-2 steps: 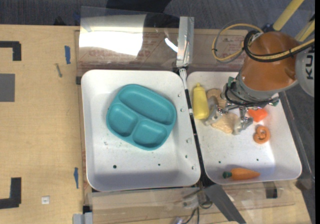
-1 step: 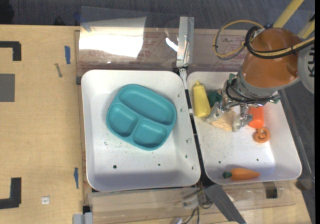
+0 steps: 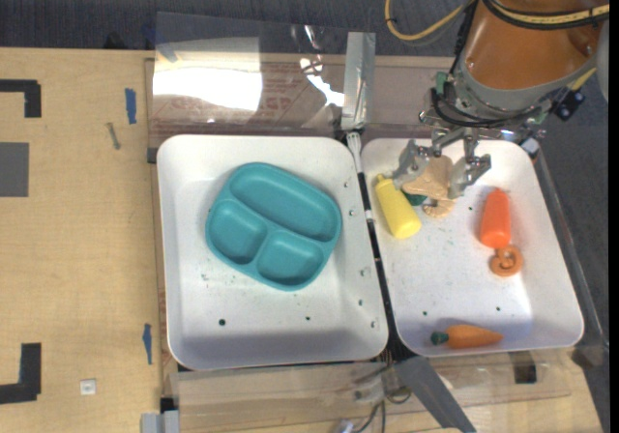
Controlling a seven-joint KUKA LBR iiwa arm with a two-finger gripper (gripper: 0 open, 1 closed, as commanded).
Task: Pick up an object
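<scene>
The gripper (image 3: 443, 168) hung low over the right bin (image 3: 556, 320), toward the bin's twelve o'clock edge, with its two metal fingers spread to either side of a tan, lumpy object (image 3: 432, 187) — one finger at the object's ten o'clock, the other at its two o'clock. The object sat between the fingertips and just below them, but whether the fingers touched it or merely framed it could not be told from this slant; they did not look pressed together on it. That was the relation the next move turned on: the tan piece lay directly under the hand, barely toward six o'clock, so a short descent and a squeeze seemed all that was needed. A yellow bottle-shaped toy (image 3: 396, 208) lay just beside it at eight o'clock, its long axis running from eleven to five, close enough that the near finger risked nudging it. An orange carrot-like piece (image 3: 494, 218) stood well apart at four o'clock, with a small ring-shaped bit (image 3: 504, 263) below it, and another carrot (image 3: 467, 334) lay near the bin's six o'clock rim. The left bin (image 3: 184, 325) held a teal divided tray (image 3: 274, 224) — no concern here.
</scene>
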